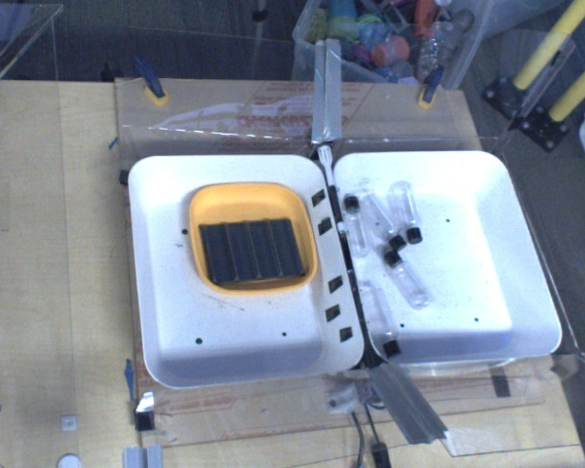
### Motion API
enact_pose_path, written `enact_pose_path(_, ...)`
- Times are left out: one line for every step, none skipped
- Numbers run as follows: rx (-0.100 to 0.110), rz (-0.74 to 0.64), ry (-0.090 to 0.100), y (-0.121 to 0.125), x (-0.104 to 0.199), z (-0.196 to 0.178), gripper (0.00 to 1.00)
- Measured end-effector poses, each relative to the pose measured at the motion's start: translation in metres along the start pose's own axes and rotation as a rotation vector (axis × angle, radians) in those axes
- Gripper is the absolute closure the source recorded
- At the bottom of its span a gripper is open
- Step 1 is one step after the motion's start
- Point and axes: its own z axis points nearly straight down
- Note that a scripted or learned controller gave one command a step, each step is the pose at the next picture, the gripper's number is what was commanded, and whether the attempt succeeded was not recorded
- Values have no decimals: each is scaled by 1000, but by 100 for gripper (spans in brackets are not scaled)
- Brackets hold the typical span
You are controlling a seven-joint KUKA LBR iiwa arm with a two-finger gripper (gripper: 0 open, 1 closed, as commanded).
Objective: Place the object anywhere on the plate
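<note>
So the yellow plate (252, 206) sits in the left bin (156, 261), a bit toward 12 o'clock, with a dark ribbed block (252, 252) lying flat on it, so the drop looks done to me. The right bin (478, 252) has what I think are clear vials with black caps (395, 237), bunched at its 9 o'clock side. Can't tell the hand's state.

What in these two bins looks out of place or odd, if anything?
Nothing looks spilled or broken. The dark ribbed object already lies flat on the yellow plate in the left bin. In the right bin, several clear vials with black caps lie loosely scattered near the divider.
</note>
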Motion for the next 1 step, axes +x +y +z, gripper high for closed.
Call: enact_pose_path(0, 0, 0, 0, 0, 0, 0)
